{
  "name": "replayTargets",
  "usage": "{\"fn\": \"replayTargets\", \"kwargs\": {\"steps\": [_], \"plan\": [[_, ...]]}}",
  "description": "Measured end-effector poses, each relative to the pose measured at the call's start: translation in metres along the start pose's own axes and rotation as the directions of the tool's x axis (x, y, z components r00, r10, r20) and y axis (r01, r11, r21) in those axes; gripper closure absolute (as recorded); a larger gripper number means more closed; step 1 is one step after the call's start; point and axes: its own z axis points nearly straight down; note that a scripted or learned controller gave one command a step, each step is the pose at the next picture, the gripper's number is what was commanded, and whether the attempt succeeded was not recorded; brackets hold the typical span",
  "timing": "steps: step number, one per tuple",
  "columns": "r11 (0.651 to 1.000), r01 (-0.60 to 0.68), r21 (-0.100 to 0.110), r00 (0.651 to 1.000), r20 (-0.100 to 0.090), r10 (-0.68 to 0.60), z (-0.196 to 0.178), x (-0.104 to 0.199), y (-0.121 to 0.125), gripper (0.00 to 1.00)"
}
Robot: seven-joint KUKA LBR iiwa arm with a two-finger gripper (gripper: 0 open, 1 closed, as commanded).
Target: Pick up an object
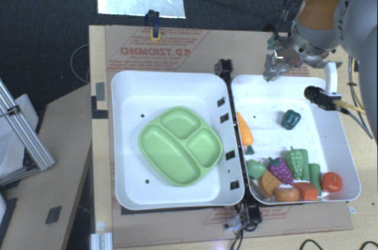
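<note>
1. Starting at the left bin (127,125), we see a green divided plate (180,146) lying flat in its middle, apart from the toys.
2. Moving to the right bin (348,151), we find an orange carrot (245,130) against the dividing wall, a dark green piece (290,119) alone mid-bin, and a heap of toy food (292,175) crowded in the near corner.
3. Above the far rim hangs our gripper (273,70), carrying nothing; whether it is spread or closed we cannot tell. We judge the lone green piece the easiest pick.
</note>
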Motion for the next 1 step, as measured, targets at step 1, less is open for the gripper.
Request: {"fn": "replayTargets", "kwargs": {"steps": [1], "plan": [[1.0, 0.0, 0.001, 1.0, 0.001, 0.0, 0.0067, 0.0045, 0.0074, 1.0]]}}
